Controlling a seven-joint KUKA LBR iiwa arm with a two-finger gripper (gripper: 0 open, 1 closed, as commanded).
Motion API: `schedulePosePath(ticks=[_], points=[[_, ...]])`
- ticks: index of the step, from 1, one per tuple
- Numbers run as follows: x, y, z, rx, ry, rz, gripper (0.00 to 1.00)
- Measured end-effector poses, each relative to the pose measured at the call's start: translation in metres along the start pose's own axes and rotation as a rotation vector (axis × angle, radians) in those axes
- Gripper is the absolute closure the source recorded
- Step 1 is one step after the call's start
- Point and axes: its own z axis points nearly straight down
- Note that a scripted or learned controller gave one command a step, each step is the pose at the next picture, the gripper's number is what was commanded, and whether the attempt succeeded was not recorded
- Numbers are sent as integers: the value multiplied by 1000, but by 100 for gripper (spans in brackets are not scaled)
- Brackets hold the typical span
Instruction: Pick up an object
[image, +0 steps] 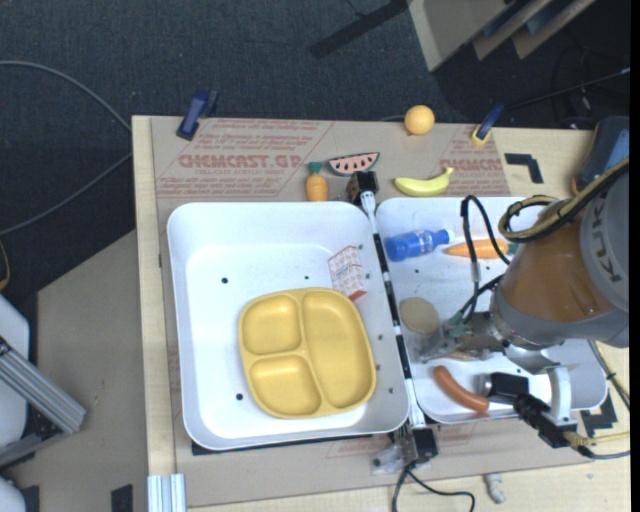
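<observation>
Yellow divided plate (305, 352) in left bin (200, 300), arm (560, 290) over right bin (440, 408)

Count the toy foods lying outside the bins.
4: an orange ball at the bench's far edge, a watermelon slice, a small orange fruit and a banana just behind the bins. The arm may hide more.

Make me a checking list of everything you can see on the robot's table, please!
Surface: bench with two white bins, left bin and right bin.
Job's things: left bin holds a yellow divided plate and a small red-and-white packet; right bin holds a blue bottle, a carrot, a hot dog and a round tan piece.
Clutter: watermelon slice, banana and orange ball on the bench.
Tool: tool low in the right bin; fingers unclear.
Cables: black cable looping by the arm.
Surroundings: dark floor.
</observation>
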Motion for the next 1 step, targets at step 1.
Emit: schedulePosePath(ticks=[1], points=[[-25,83,6,-4,-2,1,0]])
